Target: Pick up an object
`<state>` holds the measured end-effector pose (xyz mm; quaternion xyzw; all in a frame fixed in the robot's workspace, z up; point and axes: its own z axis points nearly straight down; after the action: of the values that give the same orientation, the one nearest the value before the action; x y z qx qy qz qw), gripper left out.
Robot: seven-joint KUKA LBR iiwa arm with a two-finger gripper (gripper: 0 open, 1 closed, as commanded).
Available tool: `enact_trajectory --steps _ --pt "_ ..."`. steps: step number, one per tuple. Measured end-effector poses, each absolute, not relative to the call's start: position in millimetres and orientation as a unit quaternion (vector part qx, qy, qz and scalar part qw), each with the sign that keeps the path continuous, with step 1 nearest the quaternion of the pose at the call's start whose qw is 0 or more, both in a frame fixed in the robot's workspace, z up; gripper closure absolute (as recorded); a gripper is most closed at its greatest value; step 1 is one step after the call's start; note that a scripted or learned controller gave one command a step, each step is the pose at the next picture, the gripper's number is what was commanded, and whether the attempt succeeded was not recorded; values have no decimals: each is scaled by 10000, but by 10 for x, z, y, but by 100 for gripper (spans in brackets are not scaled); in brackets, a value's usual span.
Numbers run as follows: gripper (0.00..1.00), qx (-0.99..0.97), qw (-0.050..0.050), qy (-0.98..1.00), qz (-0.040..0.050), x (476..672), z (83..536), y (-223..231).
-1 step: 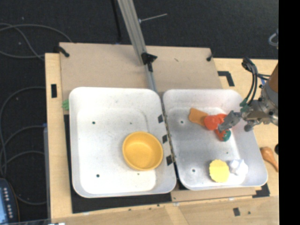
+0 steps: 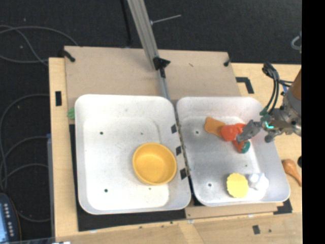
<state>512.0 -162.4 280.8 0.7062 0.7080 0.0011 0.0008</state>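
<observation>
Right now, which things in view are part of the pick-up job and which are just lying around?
In the job: gripper, red object, orange piece, teal thing, all close together in the right bin.
Lying about: yellow bowl, yellow disc, white lump.

The grey metal two-finger gripper (image 2: 247,135) has a dark, blocky body with a small teal-green lit spot near its base. Above it sits the grey wrist housing (image 2: 285,117), topped by an orange band (image 2: 296,88). Black cables (image 2: 274,85) loop along the wrist; their attachment points appear blurred.
</observation>
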Motion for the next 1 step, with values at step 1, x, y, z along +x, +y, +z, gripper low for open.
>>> enact_trajectory --steps 1 --pt "0 7076 -9 7066 -22 5146 2216 -1714"
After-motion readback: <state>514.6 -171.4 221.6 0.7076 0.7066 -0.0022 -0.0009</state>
